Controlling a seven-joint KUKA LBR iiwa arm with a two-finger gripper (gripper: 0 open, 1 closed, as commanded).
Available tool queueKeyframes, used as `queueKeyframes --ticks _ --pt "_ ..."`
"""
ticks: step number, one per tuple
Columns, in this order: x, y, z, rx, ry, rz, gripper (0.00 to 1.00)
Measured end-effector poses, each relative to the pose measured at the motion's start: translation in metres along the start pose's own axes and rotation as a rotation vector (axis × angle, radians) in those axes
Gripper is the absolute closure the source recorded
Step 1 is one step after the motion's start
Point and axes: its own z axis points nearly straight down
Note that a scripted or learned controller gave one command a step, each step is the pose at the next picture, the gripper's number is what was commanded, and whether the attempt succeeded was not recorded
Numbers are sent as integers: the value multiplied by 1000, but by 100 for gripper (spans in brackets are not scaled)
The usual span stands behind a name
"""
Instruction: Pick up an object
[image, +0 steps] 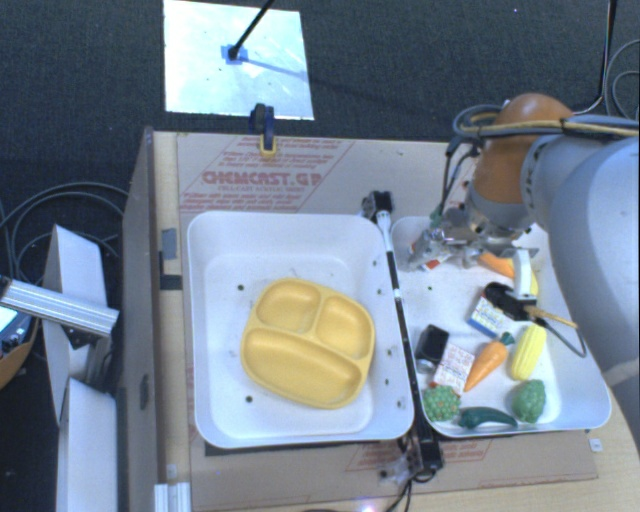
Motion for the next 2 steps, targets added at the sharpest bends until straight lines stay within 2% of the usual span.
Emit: queueKeyframes --ticks 2 --pt "-3 0 0 0 6 0 0"
